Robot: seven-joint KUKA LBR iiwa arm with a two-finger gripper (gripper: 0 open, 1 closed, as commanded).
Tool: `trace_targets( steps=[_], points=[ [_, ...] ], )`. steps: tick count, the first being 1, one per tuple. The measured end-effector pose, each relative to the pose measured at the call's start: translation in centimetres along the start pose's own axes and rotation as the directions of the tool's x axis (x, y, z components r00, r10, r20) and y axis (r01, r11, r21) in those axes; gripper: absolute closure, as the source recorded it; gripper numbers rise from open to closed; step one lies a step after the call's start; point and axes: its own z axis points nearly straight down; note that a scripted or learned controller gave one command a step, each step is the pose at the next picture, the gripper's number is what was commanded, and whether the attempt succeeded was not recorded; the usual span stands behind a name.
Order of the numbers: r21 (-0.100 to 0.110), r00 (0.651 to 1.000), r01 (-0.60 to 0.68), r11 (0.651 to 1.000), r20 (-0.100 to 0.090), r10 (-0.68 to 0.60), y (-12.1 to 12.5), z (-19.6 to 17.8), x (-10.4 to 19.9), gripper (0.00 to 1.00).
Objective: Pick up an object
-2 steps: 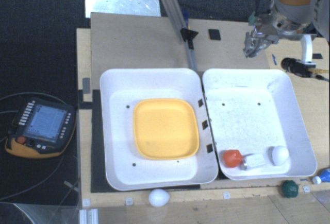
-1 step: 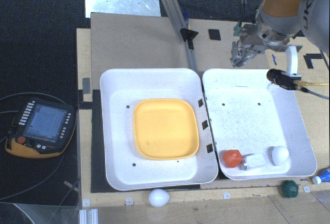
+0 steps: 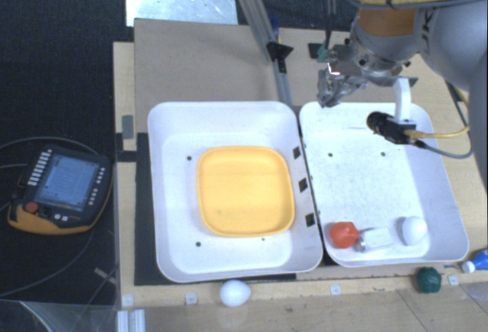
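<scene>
While the pincer [image 3: 329,96] hovers at the right white bin's [image 3: 442,201] far edge, grip unreadable, the small red ball [image 3: 342,233] lies well apart at the near edge.

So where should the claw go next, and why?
Probably toward the near edge of the right bin and down over the orange ball. The claw hangs above that bin's far left corner with nothing under it, while the orange ball, a clear little thing and a white ball sit along the near edge.
</scene>
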Motion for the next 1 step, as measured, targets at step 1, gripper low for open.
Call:
trace_targets(
  steps=[1],
  points=[
    [0.001,1.000,-0.001,1.000,0.000,0.001,-2.17,2.68,4.10,1.00]
  ],
)
